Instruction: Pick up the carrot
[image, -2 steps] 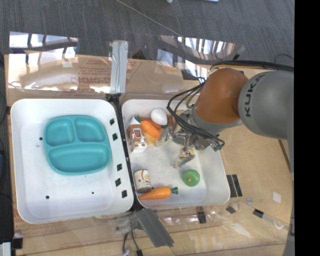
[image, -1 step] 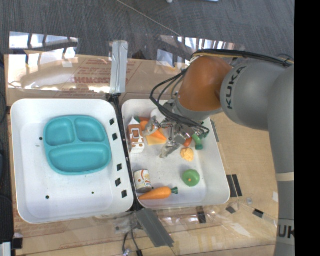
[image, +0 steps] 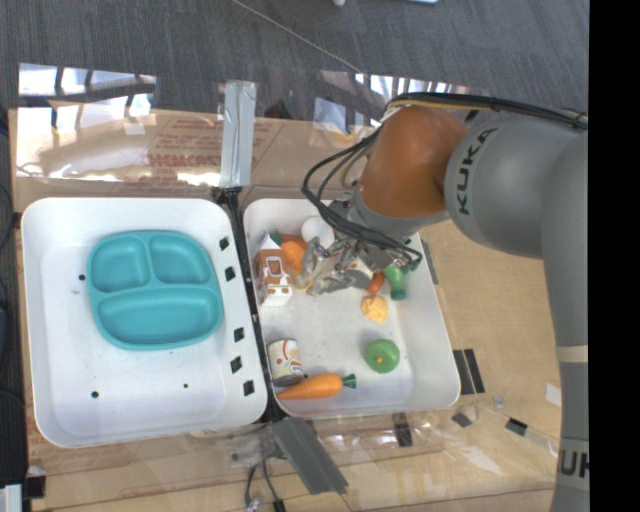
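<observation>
Down at the right bin's (image: 432, 330) front edge lies the carrot (image: 312, 387), beside a small cup (image: 284, 357). Further back the gripper (image: 330, 268) hangs over the clutter, well apart from it; whether its jaws are open, I can't tell.

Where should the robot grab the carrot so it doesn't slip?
Probably around the fat orange middle of the carrot, coming straight down from above. It lies flat against the near wall of the right bin, so the fingers should close across its narrow width, not along it.
</observation>
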